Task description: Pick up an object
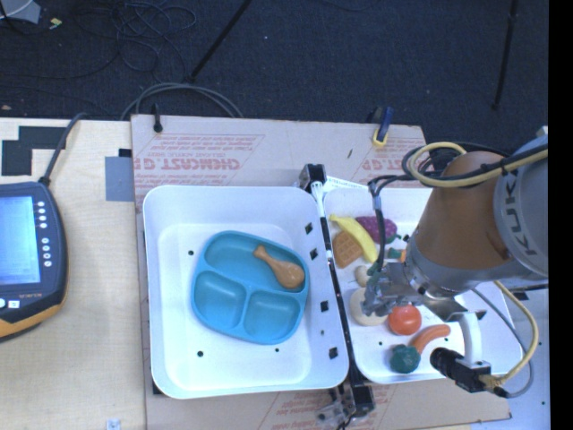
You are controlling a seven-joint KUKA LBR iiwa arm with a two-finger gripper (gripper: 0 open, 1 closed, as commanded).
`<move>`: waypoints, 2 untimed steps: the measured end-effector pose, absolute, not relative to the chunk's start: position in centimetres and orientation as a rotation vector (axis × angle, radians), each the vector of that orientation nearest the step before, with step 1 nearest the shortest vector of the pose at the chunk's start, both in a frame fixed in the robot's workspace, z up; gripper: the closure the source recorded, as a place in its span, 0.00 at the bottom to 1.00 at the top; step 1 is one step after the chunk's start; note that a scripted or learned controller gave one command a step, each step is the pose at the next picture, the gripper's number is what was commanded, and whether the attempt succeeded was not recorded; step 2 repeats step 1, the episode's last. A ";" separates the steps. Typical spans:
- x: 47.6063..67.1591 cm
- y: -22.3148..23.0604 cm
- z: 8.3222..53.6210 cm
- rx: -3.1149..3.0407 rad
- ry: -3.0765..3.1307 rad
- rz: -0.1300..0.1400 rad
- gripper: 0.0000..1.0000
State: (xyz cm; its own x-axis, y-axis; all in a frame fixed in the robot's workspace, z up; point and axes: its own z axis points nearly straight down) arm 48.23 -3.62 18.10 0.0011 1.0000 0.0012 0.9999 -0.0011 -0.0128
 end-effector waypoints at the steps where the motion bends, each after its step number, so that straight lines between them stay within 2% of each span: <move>1: 47.7 4.4 34.3 -2.213 -2.238 -0.018 1.00; 2: 47.7 4.4 34.3 -2.213 -2.238 -0.018 1.00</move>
